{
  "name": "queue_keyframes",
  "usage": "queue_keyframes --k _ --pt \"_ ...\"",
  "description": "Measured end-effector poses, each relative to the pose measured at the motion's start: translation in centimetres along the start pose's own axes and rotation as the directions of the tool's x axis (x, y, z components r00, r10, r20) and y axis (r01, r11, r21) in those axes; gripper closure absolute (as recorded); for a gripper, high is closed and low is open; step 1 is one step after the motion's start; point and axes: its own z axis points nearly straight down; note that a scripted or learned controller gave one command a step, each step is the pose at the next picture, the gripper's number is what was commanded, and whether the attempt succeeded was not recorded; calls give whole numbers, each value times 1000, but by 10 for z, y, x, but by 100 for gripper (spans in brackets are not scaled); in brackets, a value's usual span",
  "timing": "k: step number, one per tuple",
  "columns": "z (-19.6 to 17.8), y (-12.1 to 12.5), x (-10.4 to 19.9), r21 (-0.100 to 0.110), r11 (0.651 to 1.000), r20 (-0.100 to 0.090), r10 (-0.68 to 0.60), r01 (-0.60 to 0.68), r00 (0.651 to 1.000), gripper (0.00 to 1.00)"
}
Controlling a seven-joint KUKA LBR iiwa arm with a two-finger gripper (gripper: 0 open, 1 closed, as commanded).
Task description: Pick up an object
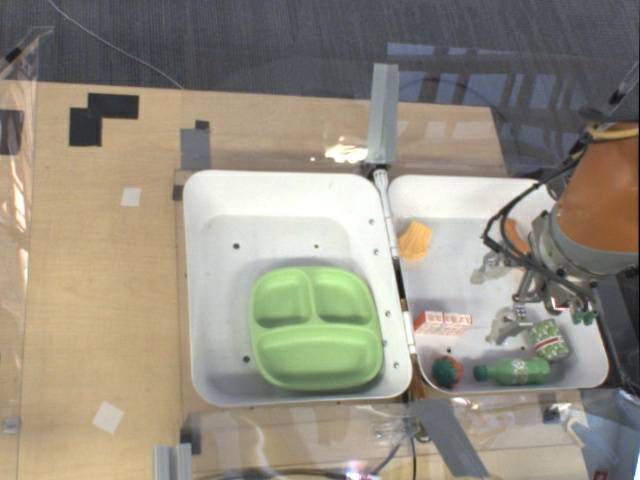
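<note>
A: Can (pixel 549 339), green-white, lies in right bin's (pixel 470 193) near corner, beside bottle (pixel 513 371). Why there?
B: Prob. scattered for picking. Gripper (pixel 515 298) hovers above, fingers spread, nothing btwn them.

Grey arm (pixel 585 253) with broad orange band, looping black cables, and a silvery metal end effector (pixel 505 298).

A green 3-compartment tray (pixel 317 328) lies in the left white bin (pixel 215 268) on the wooden bench (pixel 90 298).
</note>
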Motion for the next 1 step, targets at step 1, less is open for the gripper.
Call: queue_keyframes --k 1 --pt "88 -15 -46 0 976 8 219 -219 976 0"
